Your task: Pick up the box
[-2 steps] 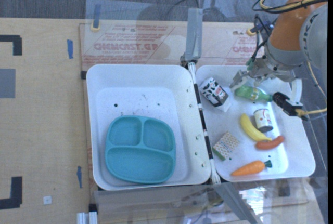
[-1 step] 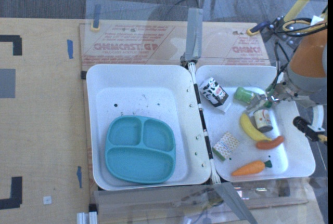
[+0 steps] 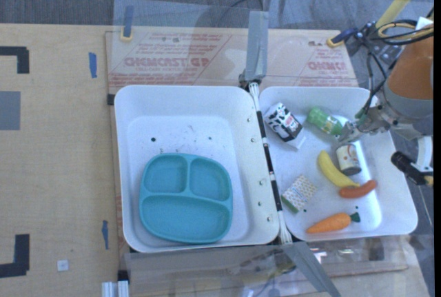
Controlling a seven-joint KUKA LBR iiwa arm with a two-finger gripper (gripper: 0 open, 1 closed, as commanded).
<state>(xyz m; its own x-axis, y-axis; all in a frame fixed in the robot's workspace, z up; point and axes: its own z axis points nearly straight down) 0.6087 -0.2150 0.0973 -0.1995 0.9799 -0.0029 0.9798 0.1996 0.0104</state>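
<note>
the box [image 3: 300,191] is small and flat with a checked pattern. it lies in the right bin [image 3: 396,223], near the wall between the bins, below the black and white carton [image 3: 283,121]. the gripper [image 3: 355,127] hangs low over the bin's far side, by the green bottle [image 3: 325,120], well apart from the box. a banana [image 3: 332,170], a can [image 3: 349,158] and a carrot [image 3: 334,222] lie nearby. a blue plate [image 3: 185,198] sits in the left bin [image 3: 138,109].
</note>
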